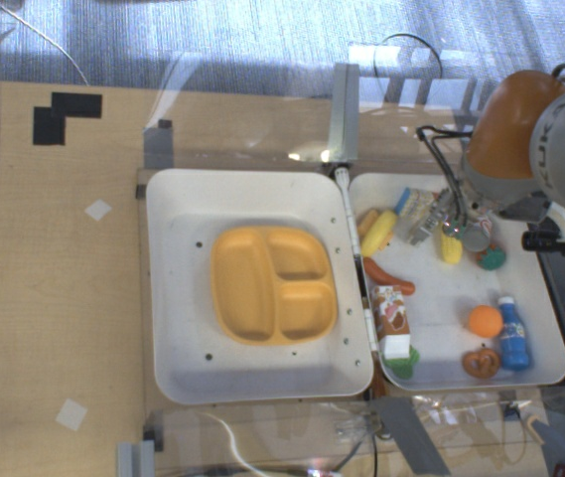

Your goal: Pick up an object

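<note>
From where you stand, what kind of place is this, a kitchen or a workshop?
Most likely a robotics lab bench, not a kitchen. A grey and orange robot arm reaches over two white bins; one holds a yellow divided tray, the other small toy foods, like a toy orange and blue bottle.

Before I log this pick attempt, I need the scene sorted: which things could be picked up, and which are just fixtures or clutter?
Job:
gripper
right bin
corn
yellow piece
orange ball
blue bottle
carton
chili
pretzel

Lying about:
left bin
yellow tray
black tape marks
</note>
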